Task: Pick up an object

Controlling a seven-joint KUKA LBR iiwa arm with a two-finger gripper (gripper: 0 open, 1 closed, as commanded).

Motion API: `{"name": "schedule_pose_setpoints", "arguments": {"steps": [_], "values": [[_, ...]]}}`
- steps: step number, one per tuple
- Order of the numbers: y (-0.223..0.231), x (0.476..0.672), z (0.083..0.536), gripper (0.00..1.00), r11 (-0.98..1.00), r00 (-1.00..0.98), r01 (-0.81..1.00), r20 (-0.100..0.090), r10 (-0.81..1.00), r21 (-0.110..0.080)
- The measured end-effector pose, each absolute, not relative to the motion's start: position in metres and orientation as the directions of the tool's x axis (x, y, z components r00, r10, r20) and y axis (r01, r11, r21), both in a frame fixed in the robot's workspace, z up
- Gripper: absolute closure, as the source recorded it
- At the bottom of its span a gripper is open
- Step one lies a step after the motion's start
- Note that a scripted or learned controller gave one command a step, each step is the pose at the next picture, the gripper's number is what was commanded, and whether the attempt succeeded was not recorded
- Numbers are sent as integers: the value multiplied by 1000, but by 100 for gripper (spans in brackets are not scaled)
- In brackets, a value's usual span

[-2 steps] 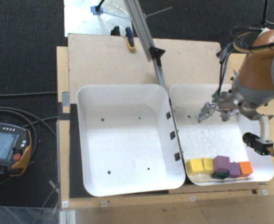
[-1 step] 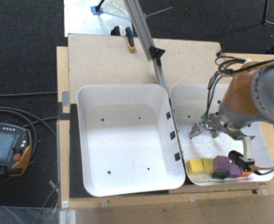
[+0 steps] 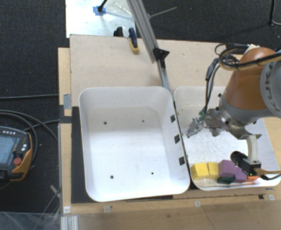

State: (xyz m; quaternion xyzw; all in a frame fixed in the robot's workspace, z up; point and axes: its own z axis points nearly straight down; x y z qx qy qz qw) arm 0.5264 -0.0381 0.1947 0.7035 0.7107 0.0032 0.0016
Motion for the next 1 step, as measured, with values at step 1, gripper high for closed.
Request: {"name": "schedule_pose_setpoints", "arguments": {"steps": [1], "values": [[-133, 496, 198, 0, -8, 8, 1000, -4, 1000, 2]]}}
